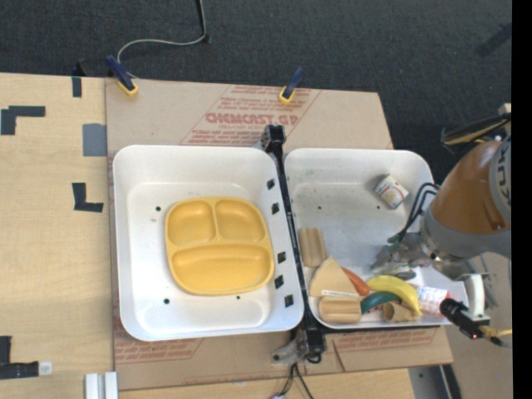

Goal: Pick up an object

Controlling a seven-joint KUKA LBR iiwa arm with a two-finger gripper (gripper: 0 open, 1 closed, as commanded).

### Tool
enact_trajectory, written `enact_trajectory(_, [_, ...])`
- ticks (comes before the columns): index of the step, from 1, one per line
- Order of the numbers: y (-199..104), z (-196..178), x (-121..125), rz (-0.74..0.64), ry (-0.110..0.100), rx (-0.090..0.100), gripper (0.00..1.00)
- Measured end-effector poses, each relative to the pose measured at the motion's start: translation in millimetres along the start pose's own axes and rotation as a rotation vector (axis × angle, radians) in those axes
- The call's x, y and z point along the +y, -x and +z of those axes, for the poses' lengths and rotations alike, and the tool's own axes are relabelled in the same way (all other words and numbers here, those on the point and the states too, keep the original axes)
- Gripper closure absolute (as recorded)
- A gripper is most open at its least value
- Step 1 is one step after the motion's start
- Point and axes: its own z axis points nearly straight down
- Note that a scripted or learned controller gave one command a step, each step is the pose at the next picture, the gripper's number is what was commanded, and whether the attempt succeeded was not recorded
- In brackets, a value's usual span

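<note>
The right bin [349, 181] holds a pile along its front edge: a yellow banana [396, 288], an orange carrot [357, 281], a tan wedge [330, 278], a wooden cylinder [339, 309] and a white tube [430, 299]. A wooden block [312, 246] lies near the divider. A small white can [389, 190] rests at the back right. My gripper [399, 256] is low in the bin's right part, just above and behind the banana, under the orange-banded wrist [467, 191]. I see nothing held between its tips.
The left bin [137, 223] contains a yellow divided plate [219, 244]. Both bins sit on a cardboard sheet [241, 115] held by two clamps. A black clip strip [281, 214] runs between the bins. A cable lies on the dark floor behind.
</note>
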Motion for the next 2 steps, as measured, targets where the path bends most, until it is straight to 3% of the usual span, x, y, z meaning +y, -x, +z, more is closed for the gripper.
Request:
enact_trajectory(1, [40.1, -55.5, 35.6, 0.000, -0.006, -0.001, 1.00])
enact_trajectory(2, [40.0, -55.1, 35.2, 0.000, -0.008, 0.000, 0.00])
